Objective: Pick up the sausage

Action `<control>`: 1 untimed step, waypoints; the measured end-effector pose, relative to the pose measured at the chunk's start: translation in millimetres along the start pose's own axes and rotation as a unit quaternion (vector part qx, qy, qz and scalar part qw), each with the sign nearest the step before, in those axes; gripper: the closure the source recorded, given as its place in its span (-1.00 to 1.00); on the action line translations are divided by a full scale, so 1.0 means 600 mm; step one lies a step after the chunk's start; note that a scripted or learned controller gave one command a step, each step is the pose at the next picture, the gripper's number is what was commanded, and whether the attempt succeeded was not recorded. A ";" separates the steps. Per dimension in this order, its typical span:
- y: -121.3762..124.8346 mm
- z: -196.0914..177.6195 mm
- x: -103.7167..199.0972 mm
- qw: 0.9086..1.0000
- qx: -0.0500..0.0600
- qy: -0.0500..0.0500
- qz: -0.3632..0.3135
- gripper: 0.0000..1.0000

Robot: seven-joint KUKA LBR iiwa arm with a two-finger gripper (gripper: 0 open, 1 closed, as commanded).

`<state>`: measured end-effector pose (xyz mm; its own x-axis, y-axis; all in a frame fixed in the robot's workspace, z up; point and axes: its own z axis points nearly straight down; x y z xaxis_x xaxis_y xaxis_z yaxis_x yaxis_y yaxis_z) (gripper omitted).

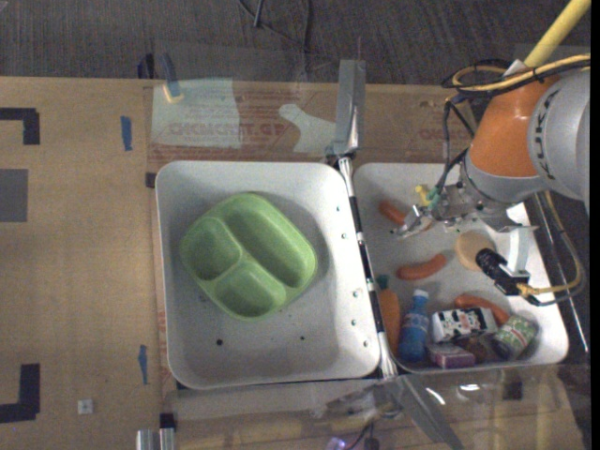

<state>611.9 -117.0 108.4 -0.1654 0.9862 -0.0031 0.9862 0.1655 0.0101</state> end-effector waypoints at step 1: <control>-0.027 0.037 -0.007 1.000 0.003 0.001 -0.007 -1.00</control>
<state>596.6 -123.9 86.2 -0.1788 0.9839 -0.0005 0.9839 0.1788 0.0032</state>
